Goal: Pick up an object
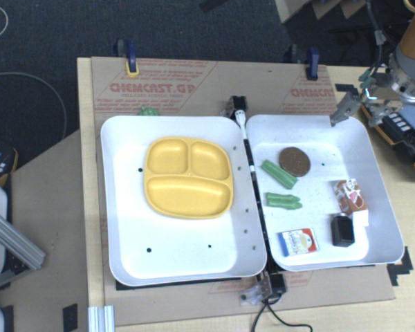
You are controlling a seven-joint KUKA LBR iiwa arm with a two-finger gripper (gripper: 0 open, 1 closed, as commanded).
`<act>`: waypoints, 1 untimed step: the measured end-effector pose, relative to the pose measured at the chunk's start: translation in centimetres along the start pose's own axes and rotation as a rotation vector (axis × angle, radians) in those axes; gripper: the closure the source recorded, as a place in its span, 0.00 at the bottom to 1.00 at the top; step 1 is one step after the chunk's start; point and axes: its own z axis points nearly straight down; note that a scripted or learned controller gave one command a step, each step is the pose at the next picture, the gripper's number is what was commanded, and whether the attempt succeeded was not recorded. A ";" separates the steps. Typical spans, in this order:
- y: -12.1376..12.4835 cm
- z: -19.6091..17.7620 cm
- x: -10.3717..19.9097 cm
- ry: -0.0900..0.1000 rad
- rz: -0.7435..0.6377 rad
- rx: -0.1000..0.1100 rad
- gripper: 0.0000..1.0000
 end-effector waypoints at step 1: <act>0.1 -1.1 0.0 -0.002 -0.002 -0.004 1.00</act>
